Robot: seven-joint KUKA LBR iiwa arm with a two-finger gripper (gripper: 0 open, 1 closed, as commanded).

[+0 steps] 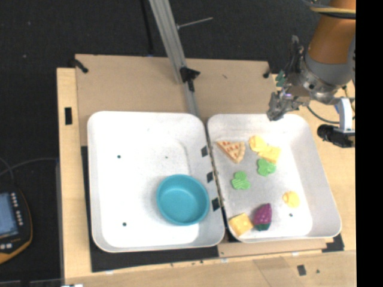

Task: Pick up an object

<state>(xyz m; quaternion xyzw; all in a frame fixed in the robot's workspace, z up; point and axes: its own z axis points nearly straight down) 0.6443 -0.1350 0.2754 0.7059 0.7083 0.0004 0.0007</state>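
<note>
The right bin holds several small toy foods: a waffle-patterned pizza slice, a yellow piece, two green pieces, a small yellow piece, a purple grape bunch and a yellow cheese wedge. My gripper hangs over the far rim of the right bin, above and right of the yellow piece, with nothing seen between its fingers.
A blue bowl sits in the left bin near its front right corner. A slanted metal pole rises behind the bins. A divider runs between the two bins.
</note>
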